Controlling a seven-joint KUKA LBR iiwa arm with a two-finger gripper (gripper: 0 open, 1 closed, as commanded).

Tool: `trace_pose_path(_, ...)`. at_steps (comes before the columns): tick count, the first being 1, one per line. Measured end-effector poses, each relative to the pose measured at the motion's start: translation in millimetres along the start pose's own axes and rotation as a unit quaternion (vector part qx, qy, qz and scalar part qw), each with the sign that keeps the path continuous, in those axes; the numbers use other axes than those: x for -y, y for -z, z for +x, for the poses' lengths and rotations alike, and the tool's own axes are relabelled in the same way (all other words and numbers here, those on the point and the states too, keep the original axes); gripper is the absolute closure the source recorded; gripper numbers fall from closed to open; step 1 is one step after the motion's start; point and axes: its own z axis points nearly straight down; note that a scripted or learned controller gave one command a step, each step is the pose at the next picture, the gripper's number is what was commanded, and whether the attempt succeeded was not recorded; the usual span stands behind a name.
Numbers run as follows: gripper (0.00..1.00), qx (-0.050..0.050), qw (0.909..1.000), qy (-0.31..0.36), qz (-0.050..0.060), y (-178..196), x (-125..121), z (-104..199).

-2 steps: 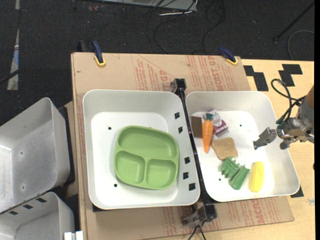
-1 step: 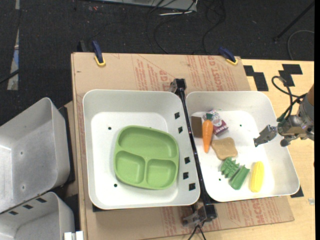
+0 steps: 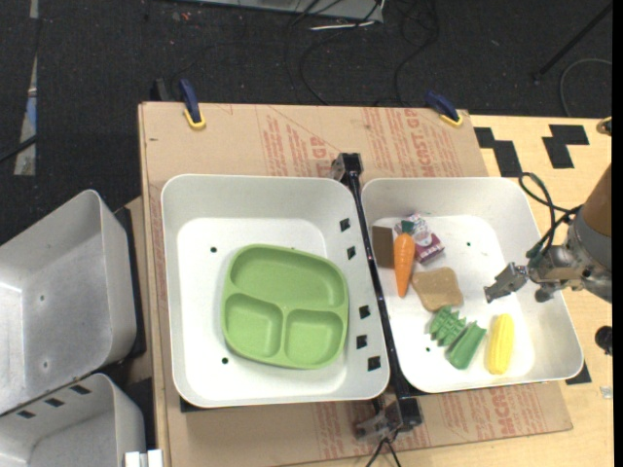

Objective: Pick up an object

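Claw (image 3: 510, 282): enters from the right edge of the right bin (image 3: 560, 343), low over the bin floor. Two dark fingers are visible at its tip, but whether they are apart or together cannot be told at this size. Nothing shows between them.
Nearest candidate: the yellow corn cob (image 3: 499, 342), lying on the bin floor just below the claw in the view, a little toward the near rim. Clear floor separates the two.
Corn cob axis: long axis runs near to far, almost upright in the view, tilted slightly. A grasp would best close across its short width, in my judgement.
Next candidate: the green toy vegetable (image 3: 456, 335), just left of the corn cob and nearly touching it, long axis slanted.
Middle of bin: a brown bread-like slice (image 3: 437, 287), left of the claw and near it, lying flat.
Further left: the orange carrot (image 3: 403, 262), long axis near to far, close to the dividing rim.
Far group: a small purple and white packet (image 3: 422, 238), touching the carrot top.
Left bin (image 3: 195, 202): holds a green divided plate (image 3: 285, 305), well apart from the claw.
Desk (image 3: 292, 134): a brown board carrying both bins.
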Motion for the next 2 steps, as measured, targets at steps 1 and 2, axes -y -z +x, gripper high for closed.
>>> trace_pose_path(1,0.00,0.000,1.0000,0.000,-0.001,-43.5,5.2,-2.0)
trace_pose_path(2,0.00,0.000,1.0000,0.000,-0.001,-83.8,5.1,-1.4)
